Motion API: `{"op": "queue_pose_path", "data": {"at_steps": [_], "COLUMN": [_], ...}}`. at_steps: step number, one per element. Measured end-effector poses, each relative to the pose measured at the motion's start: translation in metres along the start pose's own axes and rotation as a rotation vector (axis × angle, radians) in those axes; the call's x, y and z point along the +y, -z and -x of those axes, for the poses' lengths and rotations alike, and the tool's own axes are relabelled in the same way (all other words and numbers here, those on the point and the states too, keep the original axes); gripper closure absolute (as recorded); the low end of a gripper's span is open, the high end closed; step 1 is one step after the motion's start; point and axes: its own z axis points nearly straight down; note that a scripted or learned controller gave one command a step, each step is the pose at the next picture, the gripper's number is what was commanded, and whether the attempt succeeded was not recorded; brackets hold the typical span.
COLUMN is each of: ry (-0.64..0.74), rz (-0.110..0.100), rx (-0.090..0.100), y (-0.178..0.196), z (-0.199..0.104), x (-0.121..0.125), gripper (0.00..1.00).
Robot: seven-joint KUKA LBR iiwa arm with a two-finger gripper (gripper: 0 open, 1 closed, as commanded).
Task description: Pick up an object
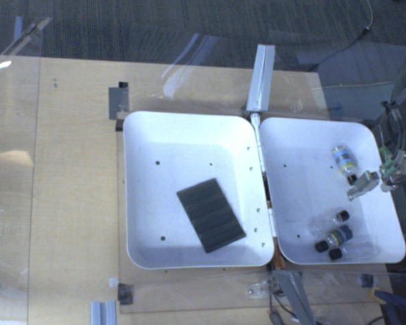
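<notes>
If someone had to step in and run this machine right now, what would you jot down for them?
Gripper: low over the right bin, near its right wall; nothing seen between its fingers, and I cannot tell if they are open or shut.
Things: a dark ridged pad lies flat in the left bin. In the right bin, one small bottle sits near the top right, and a few more small bottles are clustered near the bottom right corner.
Done: nothing looks picked up yet.
Left: grab one object and lift it clear; the upper bottle looks closest to the gripper.
</notes>
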Motion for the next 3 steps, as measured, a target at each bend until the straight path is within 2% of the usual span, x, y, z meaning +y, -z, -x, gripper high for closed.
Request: {"op": "queue_pose_path", "data": {"at_steps": [1,2,3], "ry": [0.026,0.152,0.168], "rz": [-0.001,0.017,0.010], "rx": [0.002,-0.007,-0.006], "y": [-0.144,-0.161,-0.164], "z": [-0.004,-0.076,0.037], "x": [0.034,0.027,0.082], "gripper": [0.00,0.00,0.00]}}
